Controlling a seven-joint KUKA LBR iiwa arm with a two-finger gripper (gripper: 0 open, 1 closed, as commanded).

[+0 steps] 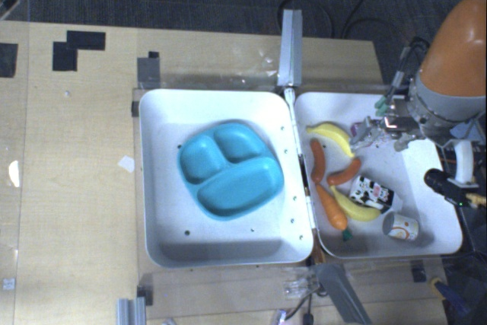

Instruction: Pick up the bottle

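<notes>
The bottle (373, 192) is small with a black-and-white cow pattern. It lies on its side in the right bin (426, 171), resting against a yellow banana (356, 208). My gripper (367, 132) hangs over the back part of that bin, behind the bottle and apart from it, just right of a second banana (332, 135). Nothing shows in the gripper.
Around the bottle lie two red sausages (317, 160) (344, 171), an orange carrot (332, 208) and a tipped paper cup (401, 226). The left bin (160, 186) holds a blue divided plate (230, 168). The arm's orange band (456, 46) looms over the right bin's far corner.
</notes>
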